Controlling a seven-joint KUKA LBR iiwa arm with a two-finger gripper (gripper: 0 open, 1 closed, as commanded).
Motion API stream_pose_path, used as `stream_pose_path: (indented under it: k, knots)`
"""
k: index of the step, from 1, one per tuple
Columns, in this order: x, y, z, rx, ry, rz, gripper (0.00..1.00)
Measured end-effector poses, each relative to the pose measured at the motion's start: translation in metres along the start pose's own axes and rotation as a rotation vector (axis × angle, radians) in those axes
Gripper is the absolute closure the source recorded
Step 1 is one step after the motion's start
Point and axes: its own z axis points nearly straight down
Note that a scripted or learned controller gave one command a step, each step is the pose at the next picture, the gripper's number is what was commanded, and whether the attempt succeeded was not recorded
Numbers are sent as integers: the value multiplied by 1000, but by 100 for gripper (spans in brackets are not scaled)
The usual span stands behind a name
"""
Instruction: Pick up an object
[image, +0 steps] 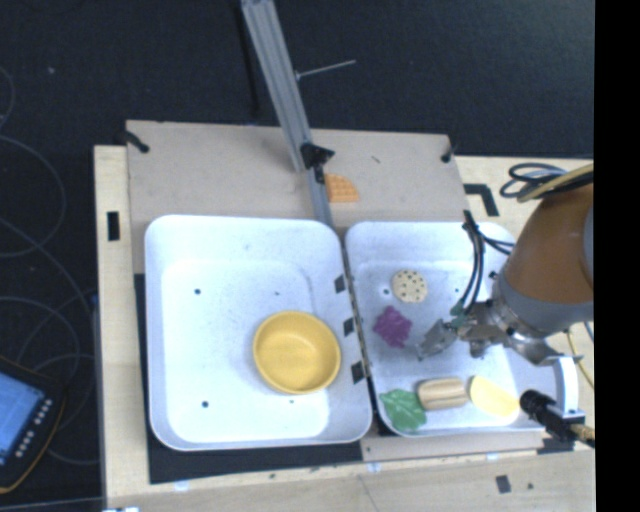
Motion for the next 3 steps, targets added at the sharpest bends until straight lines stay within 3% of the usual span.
stream_pose_path:
  k: [2, 3]
  knots:
    - [-8, 2, 84, -3, -1, 0, 0]
    - [-8, 4, 71, -9, 2, 5, 100]
